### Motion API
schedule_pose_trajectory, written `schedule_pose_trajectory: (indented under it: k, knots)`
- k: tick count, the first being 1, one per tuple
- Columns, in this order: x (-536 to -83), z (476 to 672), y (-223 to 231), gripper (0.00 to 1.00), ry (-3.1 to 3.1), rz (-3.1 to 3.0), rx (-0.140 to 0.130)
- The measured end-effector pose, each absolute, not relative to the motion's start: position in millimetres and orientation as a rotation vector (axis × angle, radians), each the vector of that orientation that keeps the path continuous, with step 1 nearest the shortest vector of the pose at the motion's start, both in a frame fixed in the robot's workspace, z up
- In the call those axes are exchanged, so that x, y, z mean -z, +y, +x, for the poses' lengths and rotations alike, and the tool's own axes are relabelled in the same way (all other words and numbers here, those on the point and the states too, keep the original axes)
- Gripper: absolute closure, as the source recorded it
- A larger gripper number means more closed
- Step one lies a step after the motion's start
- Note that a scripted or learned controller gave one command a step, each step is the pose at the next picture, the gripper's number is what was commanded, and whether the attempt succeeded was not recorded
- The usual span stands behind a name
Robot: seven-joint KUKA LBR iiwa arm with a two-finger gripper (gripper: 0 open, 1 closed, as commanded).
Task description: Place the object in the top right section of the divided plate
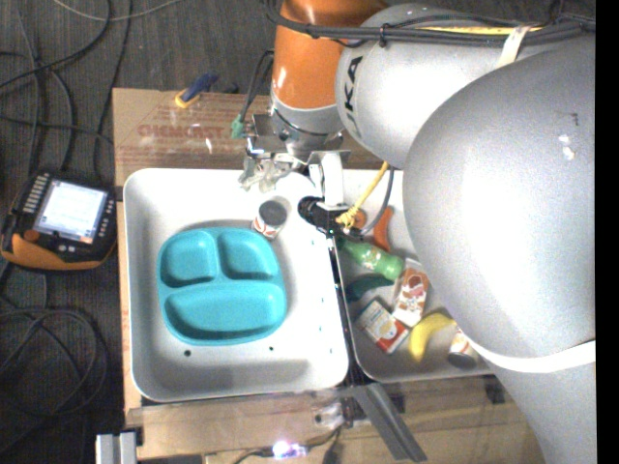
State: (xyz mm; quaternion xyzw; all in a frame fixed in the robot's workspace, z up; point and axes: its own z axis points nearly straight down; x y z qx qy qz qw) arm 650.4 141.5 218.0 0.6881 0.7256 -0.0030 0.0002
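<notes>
Standing upright just beyond the far right corner of the blue divided plate (224,284) in the left bin (145,356), the small can (271,217) looks light, rigid, slippery, best pinched across its sides, while the hand (266,172) hovers above, grip unreadable.

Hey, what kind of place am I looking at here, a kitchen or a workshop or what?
Most likely a robotics lab test bench, not a kitchen. A large grey robot arm with an orange band reaches over two shallow white bins, loose black cables trail across the floor, and an orange handheld control pendant with a lit screen lies beside the bench.
</notes>
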Motion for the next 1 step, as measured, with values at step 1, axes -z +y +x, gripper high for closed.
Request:
schedule_pose_trajectory:
  k: [1]
  knots:
    - [-250.7, 593.2, 204.9, 1.0, 2.464, 1.951, 0.006]
